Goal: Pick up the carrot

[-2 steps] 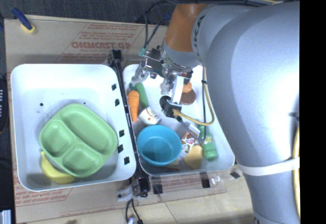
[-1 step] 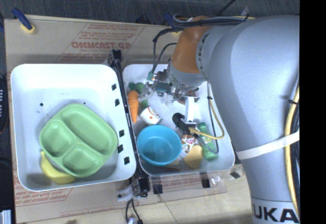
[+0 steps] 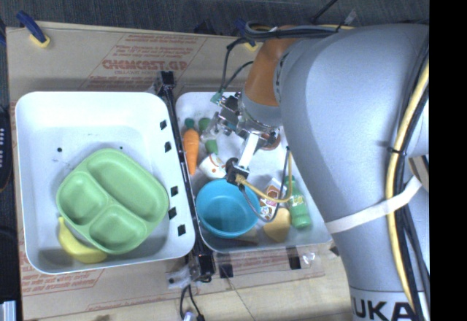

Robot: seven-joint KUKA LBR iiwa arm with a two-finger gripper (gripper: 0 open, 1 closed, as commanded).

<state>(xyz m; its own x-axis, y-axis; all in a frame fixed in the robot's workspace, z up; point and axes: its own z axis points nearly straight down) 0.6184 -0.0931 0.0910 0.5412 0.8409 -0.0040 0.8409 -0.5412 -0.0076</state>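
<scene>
The orange carrot [image 3: 191, 150] lies lengthwise along the left wall of the right bin [image 3: 315, 239], with its green top end pointing to the back. My gripper [image 3: 221, 121] is low over the back of that bin. It sits just right of the carrot's top end, among small green pieces [image 3: 210, 143]. From above, the wrist and the big grey arm cover much of the bin's right side. Nothing can be seen held in the gripper.
A blue bowl [image 3: 225, 210] sits at the front of the right bin, with a white and orange toy [image 3: 212, 165] behind it. A tan piece [image 3: 277, 227] and a green item [image 3: 300, 216] lie to its right. The left bin [image 3: 44, 115] holds a green divided plate [image 3: 113, 199] over a yellow thing [image 3: 76, 248].
</scene>
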